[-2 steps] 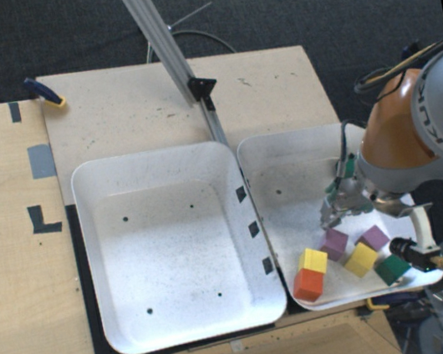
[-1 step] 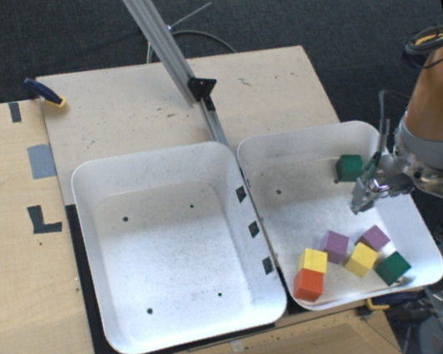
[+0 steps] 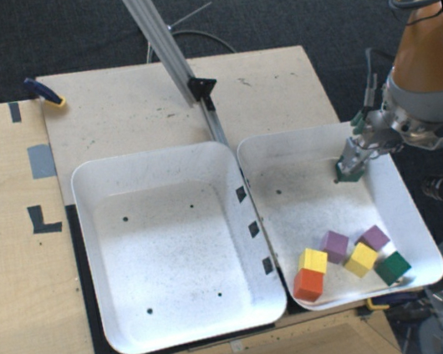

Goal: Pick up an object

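Hanging over the right bin, pincer well apart from blocks

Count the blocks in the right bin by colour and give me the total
Purple blocks: 2
Yellow blocks: 2
Orange block: 1
Green block: 1
Total: 6 blocks, all clustered at the near end of the right bin.
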{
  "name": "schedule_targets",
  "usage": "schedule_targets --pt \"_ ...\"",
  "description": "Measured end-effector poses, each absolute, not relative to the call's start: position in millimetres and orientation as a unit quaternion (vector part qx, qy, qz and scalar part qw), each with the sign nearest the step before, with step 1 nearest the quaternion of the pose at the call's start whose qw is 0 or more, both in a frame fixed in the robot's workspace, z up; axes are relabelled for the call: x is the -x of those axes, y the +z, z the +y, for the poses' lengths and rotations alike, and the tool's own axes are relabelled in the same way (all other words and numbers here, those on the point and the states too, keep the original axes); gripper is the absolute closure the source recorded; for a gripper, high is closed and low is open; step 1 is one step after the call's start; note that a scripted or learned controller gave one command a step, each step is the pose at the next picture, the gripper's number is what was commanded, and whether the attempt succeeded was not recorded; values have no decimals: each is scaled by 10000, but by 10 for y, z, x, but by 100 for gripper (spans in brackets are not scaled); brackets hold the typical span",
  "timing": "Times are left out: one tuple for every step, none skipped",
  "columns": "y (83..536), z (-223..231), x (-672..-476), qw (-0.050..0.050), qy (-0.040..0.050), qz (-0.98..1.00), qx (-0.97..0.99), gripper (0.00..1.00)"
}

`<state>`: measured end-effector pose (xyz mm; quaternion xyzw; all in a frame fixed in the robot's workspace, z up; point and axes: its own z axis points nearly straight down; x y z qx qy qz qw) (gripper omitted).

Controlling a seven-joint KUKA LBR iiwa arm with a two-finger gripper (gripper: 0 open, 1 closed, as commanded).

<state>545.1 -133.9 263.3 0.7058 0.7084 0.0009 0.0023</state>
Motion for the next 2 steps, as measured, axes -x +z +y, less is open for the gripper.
schedule_targets --pt "3258 -1115 -6075 39 26 7094 -7048 100" --pt "2572 -1569 -5423 -36 -38 7050 -7092 100"
